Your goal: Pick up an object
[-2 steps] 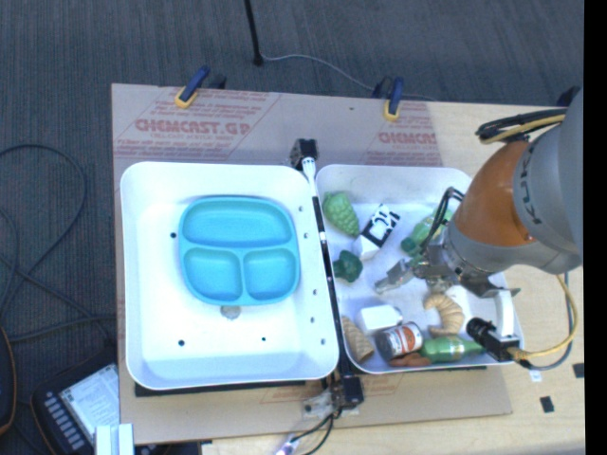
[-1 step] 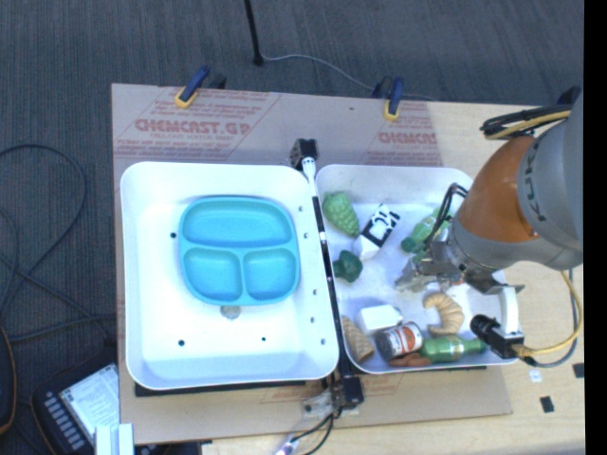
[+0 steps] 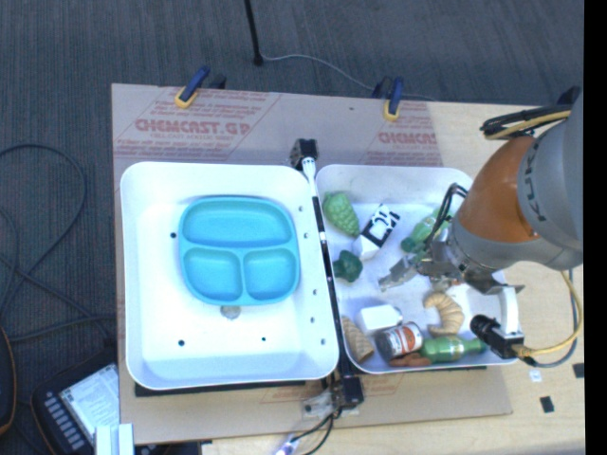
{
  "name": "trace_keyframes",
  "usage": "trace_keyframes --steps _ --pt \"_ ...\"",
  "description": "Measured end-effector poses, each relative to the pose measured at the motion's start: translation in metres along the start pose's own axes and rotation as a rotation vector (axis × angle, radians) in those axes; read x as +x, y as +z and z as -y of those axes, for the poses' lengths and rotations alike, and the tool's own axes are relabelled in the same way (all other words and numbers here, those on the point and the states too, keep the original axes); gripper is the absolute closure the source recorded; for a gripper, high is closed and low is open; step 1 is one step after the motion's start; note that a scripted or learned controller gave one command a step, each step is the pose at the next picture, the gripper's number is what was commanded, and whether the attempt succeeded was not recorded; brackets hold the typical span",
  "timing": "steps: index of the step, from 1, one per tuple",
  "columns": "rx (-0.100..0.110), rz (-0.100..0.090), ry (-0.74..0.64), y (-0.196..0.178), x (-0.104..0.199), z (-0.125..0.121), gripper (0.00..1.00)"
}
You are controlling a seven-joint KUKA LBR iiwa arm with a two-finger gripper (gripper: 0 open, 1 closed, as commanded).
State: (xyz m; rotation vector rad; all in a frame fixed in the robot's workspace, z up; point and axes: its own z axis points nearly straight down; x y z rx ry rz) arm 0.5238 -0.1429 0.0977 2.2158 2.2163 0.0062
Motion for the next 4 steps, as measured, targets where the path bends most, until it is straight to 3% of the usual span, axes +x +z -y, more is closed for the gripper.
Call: trace_keyframes --steps 1,2,3,4 --pt "0.001 0.000 0.000 -0.009 0.000 0.000 1.00" --pt "0.001 0.000 0.000 -0.009 0.000 0.000 0.00" --pt "-0.010 0.006 0.004 0.008 0.035 0.035 0.00" --pt "-0.013 0.004 0.003 -0.003 0.036 0.034 1.00"
